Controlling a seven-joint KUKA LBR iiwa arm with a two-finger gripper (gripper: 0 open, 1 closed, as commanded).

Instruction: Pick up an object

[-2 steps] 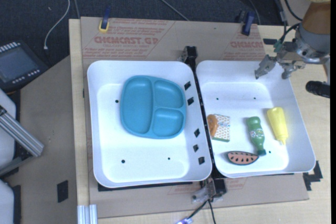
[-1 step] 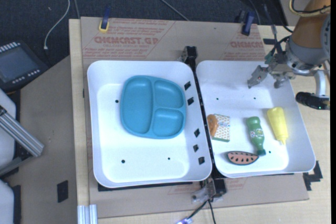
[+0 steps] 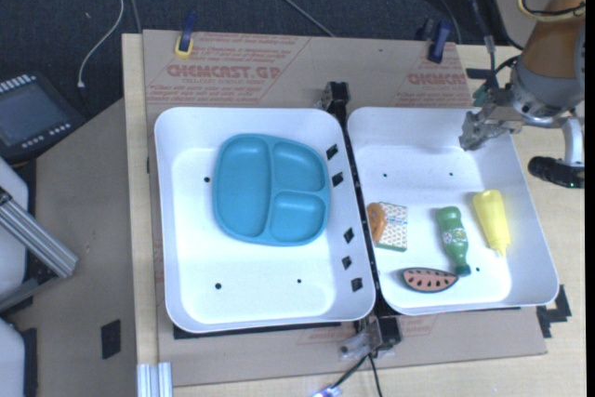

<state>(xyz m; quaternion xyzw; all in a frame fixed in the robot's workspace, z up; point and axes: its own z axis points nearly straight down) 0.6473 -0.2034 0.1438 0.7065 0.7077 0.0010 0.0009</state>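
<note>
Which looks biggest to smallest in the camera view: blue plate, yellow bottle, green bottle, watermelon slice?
1. blue plate, by far
2-4. yellow bottle, green bottle and watermelon slice: too close in apparent size to rank.

Light: bright, even, from overhead.
Glare: white bins [image 3: 279, 311] nearly washed out.
Shadows: soft, faint.
Focus: slightly soft, grainy overall.
</note>
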